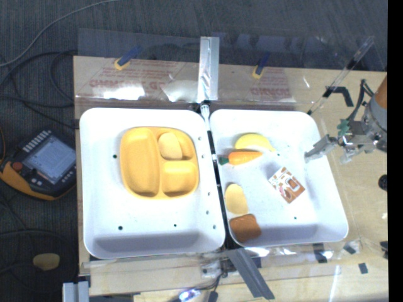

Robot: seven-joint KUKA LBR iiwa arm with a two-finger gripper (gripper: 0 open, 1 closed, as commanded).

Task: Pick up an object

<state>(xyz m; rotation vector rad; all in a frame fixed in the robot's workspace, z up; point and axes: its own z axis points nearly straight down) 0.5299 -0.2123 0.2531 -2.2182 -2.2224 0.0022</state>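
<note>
Scanning from the near edge: brown block (245, 226) and pale oval piece (236, 198) sit by the right bin's (327, 194) inner wall; printed packet (286, 185) mid-floor, well spaced for a clean grab; carrot (244, 157) touches yellow lemon (254, 142) farther back. Left bin (101, 219) holds a yellow divided tray (158, 161). Gripper (352, 140) hovers over the right rim, grasp state unreadable, nothing visibly held.

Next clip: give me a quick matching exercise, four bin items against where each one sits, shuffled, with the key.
Items:
1. yellow divided tray
2. toy carrot
3. brown block
4. small printed packet

Places:
A. near front edge of right bin
B. middle of left bin
C. right bin's open floor, toward the arm's side
D. right bin, by the divider, just under a yellow piece

Pairs: 1-B, 2-D, 3-A, 4-C
</note>
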